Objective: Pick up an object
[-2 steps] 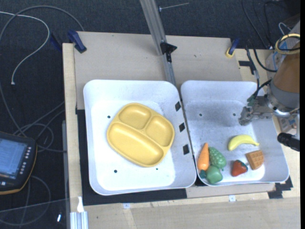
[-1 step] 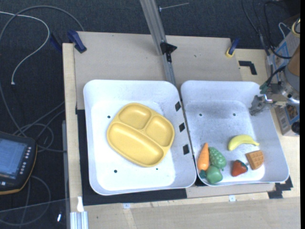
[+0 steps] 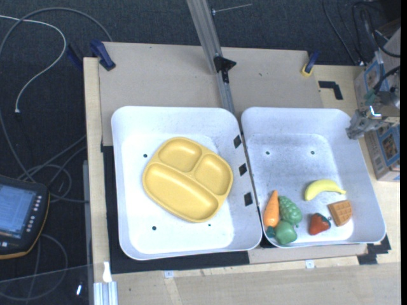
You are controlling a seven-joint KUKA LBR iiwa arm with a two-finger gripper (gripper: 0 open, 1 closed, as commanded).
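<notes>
Two shallow white bins sit side by side on a pale, board-like surface (image 3: 267, 75) in the middle of the frame. Both look like smooth moulded plastic with rounded corners and speckled, scuffed floors.

The left bin (image 3: 127, 170) holds a yellow divided plate (image 3: 187, 178), a rounded glossy tray with three compartments, lying flat and slightly turned.

The right bin (image 3: 305, 122) carries a cluster of toy foods in its lower part, toward the bottom right of the frame. An orange carrot (image 3: 272, 208) stands nearly upright in the picture, touching a bumpy green piece (image 3: 290, 210) that looks like a bunch of grapes or broccoli. Just below them lies a smooth green pepper-like shape (image 3: 285, 233). To the right is a red strawberry (image 3: 318, 223) with a dark green cap, and beside it a tan waffle-textured wedge (image 3: 340, 212). A curved yellow banana (image 3: 323, 189) lies just above these two, apart from the carrot.

At the right edge of the frame, beyond the right bin's upper corner, the grey metal pincer (image 3: 361, 124) is seen well apart from the toys; I cannot tell how it is set.

A silver metal pole (image 3: 206, 30) runs down from the top of the frame to the gap between the bins.
</notes>
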